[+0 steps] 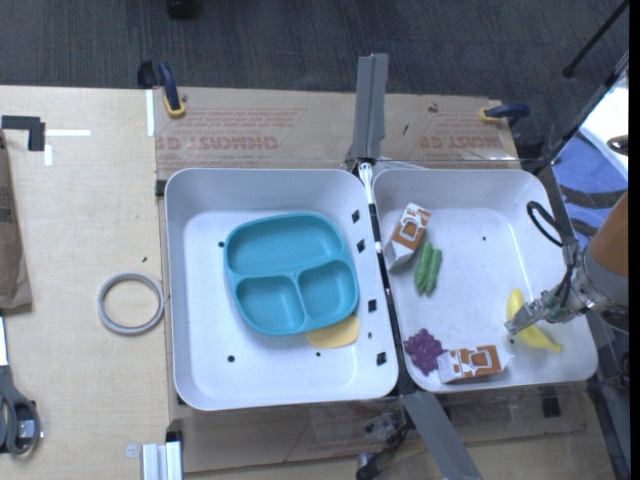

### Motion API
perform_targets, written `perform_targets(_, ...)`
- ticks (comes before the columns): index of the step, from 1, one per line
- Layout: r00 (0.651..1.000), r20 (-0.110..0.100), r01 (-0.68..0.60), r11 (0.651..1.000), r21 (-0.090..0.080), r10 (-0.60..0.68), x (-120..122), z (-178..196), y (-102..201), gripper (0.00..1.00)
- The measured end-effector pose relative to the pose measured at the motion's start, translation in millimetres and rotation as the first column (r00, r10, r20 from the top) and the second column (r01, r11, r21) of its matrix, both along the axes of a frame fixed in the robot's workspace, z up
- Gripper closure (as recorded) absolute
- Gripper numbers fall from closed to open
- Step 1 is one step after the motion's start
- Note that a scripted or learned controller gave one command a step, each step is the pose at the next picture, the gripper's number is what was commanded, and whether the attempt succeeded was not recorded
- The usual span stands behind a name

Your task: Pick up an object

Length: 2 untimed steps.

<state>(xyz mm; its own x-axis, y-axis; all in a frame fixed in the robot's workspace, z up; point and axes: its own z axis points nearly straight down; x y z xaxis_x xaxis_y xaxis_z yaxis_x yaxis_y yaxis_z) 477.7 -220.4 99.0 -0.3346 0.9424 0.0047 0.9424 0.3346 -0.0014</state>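
— Arm?
— Reaching in from the right edge of the frame, bent low into the right bin (480,196), gripper (524,316) angled down and leftward at the lower right.
— Fingers?
— Hard to tell whether apart or together; tips right at the banana (530,330), touching or nearly so.
— Elsewhere in that bin?
— Small carton (408,234) and green pods (428,267) toward upper left, purple grapes (423,348) and another carton (472,364) along the bottom.
— Left bin (200,268)?
— Blue divided plate (290,273), yellow piece (335,334) under its lower edge.
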Motion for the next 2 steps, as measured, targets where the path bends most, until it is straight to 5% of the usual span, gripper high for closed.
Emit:
perform_targets(1,0.953,0.002,0.304,0.953,-0.006,-0.304,51.0,148.5,66.9,1.00)
perform_targets(2,0.923,0.001,0.385,0.923,-0.006,-0.385,70.9,193.4,57.7,1.00)
